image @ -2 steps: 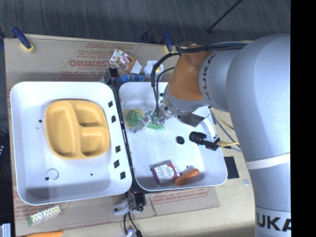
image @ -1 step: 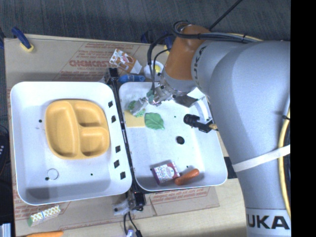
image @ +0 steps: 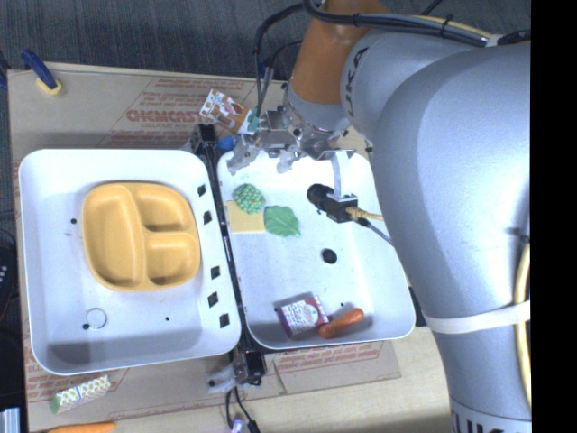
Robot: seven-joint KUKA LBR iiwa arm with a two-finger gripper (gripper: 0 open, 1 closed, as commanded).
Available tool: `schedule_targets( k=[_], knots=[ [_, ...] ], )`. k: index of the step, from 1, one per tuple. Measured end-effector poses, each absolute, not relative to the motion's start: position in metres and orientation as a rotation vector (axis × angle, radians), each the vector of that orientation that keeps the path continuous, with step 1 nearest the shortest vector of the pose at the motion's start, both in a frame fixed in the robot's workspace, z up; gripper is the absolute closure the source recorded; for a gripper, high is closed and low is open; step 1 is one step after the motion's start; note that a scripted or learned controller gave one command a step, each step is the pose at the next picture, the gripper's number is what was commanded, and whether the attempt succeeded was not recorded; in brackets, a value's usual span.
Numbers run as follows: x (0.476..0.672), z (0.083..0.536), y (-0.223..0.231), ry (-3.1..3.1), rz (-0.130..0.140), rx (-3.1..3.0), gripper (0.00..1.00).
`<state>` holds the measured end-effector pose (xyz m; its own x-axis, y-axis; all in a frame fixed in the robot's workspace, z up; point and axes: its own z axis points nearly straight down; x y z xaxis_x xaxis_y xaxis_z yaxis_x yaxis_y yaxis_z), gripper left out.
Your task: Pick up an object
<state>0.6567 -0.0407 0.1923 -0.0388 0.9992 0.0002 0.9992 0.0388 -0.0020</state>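
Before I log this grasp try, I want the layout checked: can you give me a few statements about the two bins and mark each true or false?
1. The yellow divided tray lies in the left bin. True.
2. The carrot lies in the left bin beside the tray. False: it lies in the right bin, near its front wall, next to a small dark red packet.
3. The pincer hangs over the far end of the right bin. True.
4. The green leaf-shaped piece is gripped by the pincer. False: it lies on the bin floor, apart from it.
5. The tray's compartments hold vegetables. False: nothing shows in them.
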Motion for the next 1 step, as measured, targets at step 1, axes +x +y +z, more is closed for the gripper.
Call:
schedule_targets(
  k=[1],
  knots=[
    [0.6114,0.1918,-0.0264,-2.508,0.004,-1.887,0.00]
  ],
)
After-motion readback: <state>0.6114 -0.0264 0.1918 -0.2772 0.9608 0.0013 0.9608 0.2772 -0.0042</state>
